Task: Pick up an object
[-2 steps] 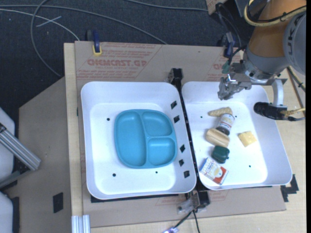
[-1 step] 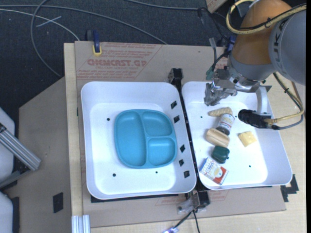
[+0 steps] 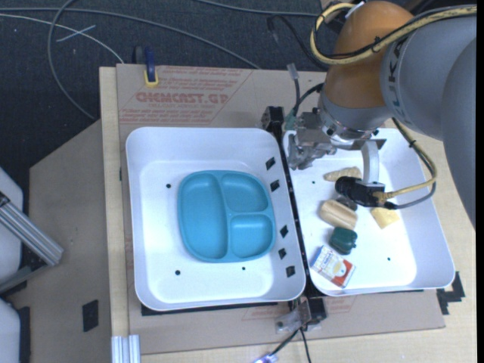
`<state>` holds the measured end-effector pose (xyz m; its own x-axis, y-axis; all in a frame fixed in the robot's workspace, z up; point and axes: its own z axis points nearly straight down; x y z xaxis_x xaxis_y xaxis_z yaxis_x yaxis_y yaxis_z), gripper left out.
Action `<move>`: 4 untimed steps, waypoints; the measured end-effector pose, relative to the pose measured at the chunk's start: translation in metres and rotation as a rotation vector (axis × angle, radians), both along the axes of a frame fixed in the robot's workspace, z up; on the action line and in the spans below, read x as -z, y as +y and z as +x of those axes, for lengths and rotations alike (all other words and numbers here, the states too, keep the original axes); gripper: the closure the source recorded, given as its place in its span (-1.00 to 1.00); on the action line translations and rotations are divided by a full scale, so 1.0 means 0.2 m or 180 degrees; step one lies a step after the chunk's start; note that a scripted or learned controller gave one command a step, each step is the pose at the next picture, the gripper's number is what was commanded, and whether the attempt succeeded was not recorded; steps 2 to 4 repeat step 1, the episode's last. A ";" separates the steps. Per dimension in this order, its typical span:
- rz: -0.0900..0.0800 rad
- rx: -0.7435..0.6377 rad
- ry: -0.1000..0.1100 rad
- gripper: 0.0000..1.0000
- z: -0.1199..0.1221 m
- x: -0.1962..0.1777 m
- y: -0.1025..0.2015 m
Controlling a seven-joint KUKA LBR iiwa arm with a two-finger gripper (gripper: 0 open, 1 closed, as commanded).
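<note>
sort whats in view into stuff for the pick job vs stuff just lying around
For the job: end effector; right bin pickables: tan block, green piece, card box, yellow piece.

Lying about: blue tray, left bin, clamp, cables.

Grey arm (image 3: 439, 66), orange band (image 3: 363, 51), looping yellow cables (image 3: 333, 32).

My gripper (image 3: 311, 148) hangs over the right bin (image 3: 423, 271) by its far left corner. Nearer lie a bread roll (image 3: 337, 213), cup (image 3: 344, 238) and carton (image 3: 333, 266). A divided plate (image 3: 225, 215) sits in the left bin (image 3: 151, 157) (mid-floor).
</note>
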<state>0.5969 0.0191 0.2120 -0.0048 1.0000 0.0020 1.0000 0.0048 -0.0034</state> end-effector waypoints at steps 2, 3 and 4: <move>0.0001 -0.0004 -0.0011 1.00 0.00 -0.01 0.27; 0.0001 -0.0004 -0.0011 1.00 0.00 -0.01 0.27; 0.0001 -0.0004 -0.0011 1.00 0.00 -0.01 0.27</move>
